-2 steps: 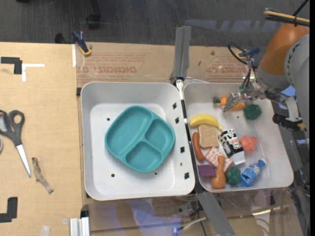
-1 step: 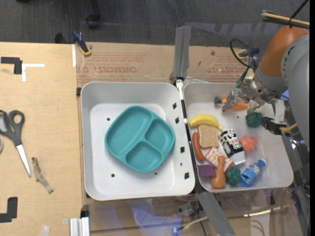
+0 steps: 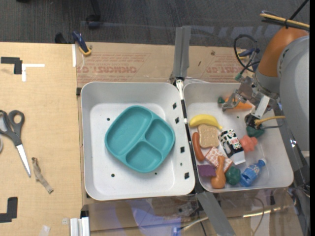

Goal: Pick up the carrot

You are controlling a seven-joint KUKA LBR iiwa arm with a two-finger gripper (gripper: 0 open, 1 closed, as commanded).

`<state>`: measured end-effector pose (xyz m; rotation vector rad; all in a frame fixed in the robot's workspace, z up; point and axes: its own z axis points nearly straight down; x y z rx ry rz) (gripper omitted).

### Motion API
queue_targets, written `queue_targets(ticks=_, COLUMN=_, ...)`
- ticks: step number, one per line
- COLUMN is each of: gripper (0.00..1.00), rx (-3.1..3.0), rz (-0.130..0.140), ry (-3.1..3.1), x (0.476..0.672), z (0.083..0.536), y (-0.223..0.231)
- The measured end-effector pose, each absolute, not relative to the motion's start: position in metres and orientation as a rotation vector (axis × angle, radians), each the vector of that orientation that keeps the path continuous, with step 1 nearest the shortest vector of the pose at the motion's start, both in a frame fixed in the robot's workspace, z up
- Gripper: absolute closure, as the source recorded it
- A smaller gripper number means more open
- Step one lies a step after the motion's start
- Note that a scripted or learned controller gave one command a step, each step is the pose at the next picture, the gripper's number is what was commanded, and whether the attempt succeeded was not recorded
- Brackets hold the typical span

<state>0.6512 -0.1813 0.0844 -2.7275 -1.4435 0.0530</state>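
Lying at the far end of the shallow white right bin, the small orange toy carrot with a green leafy top is seen just beside the metal two-finger gripper. Its right end is covered by the gripper, so contact cannot be judged, and whether the jaws are apart or together cannot be told. Much of the grey arm is cut off by the frame's right edge.

Red lettering is printed across the brown cardboard sheet behind the bins, but it is upside down and cannot be read. No text can be made out on the black-and-white cow-patterned carton or on the small blue plastic bottle.

Heaped in the right bin with these are a yellow banana, a tan slice of bread, a reddish sausage, a purple block and a rounded orange piece. One teal three-compartment plate is held in the shallow white left bin. Grey-handled scissors are laid on the bench well to the left
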Motion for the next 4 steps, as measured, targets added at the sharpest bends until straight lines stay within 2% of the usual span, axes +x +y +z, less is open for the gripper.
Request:
queue_targets(ticks=1, gripper=0.00, rx=-2.799, rz=0.043, ry=-1.353, x=0.645, z=0.084, y=-0.172)
queue_targets(ticks=2, gripper=0.00, rx=-2.972, rz=0.038, ry=-0.971, x=0.647, z=0.085, y=-0.162)
queue_targets(ticks=3, gripper=0.00, rx=-3.118, rz=0.008, ry=-0.367, x=0.607, z=0.091, y=-0.130)
queue_targets(ticks=4, gripper=0.00, rx=-3.093, rz=0.006, ry=-0.540, x=0.545, z=0.108, y=-0.096)
